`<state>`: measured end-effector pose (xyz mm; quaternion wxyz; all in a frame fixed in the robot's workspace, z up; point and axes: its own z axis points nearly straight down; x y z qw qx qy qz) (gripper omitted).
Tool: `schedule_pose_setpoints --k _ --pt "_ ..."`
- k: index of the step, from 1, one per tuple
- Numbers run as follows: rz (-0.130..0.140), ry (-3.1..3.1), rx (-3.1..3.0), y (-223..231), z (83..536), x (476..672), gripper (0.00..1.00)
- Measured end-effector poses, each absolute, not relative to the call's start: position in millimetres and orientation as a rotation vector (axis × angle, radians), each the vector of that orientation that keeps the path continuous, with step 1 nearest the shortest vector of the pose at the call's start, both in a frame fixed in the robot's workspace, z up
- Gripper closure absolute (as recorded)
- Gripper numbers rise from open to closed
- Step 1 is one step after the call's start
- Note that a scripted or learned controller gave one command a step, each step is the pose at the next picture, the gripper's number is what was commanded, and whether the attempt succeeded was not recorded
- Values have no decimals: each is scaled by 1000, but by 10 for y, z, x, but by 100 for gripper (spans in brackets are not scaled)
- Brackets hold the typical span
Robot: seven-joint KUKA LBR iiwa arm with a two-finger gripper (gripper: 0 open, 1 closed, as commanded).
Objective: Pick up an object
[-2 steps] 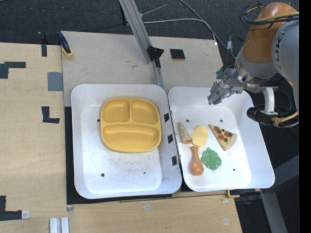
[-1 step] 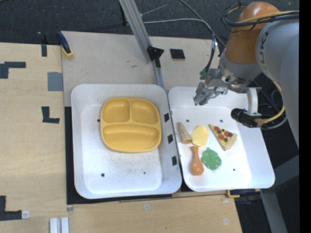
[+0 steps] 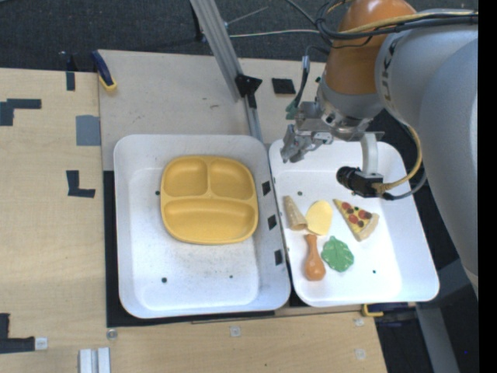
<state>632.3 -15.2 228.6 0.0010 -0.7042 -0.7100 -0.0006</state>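
Note:
My gripper (image 3: pixel 298 144) hangs over the far left corner of the right bin (image 3: pixel 404 282), open with nothing between its fingers. Several toy foods lie in that bin, nearer the front than the gripper: a tan wedge (image 3: pixel 293 212), a yellow piece (image 3: pixel 319 217), a pizza slice (image 3: pixel 357 217), a green leafy piece (image 3: pixel 338 254) and an orange-brown drumstick (image 3: pixel 313 260). The tan wedge and the yellow piece touch each other. The gripper is apart from all of them.
A yellow divided plate (image 3: pixel 208 199) lies in the left bin (image 3: pixel 136 278). A slanted metal pole (image 3: pixel 225 45) rises behind the bins. A black cable plug (image 3: pixel 359 179) dangles from the wrist over the right bin. The arm's bulk (image 3: pixel 435 76) covers the far right.

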Motion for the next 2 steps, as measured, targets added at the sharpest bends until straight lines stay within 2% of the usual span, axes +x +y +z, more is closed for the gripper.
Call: schedule_pose_setpoints --k 1,2 --pt "-2 -2229 -2212 365 2362 6438 100" --pt "1 -2227 -2213 880 2214 6562 100"
